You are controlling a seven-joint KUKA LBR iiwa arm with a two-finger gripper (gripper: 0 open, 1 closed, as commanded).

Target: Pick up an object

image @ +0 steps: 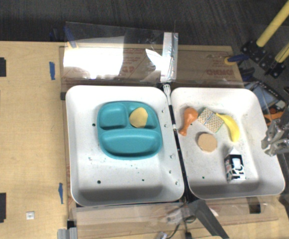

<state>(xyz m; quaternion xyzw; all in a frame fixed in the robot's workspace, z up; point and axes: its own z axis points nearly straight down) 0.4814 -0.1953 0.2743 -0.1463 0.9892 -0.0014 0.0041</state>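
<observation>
In the right bin (263,180): banana (230,126), orange carrot-like toy (187,119), patterned packet (209,121), tan disc (207,142), small dark can (234,168). Just beyond the right rim, hand (277,139), grip impossible to tell. In the left bin (84,178), teal tray (129,131) with yellow ball (139,117).

The robot's metallic two-finger gripper (279,137) sits at the far right edge of the camera view, low and just beside the frame border; its grey, cluttered mechanism blurs together, so the finger spacing is unclear
</observation>
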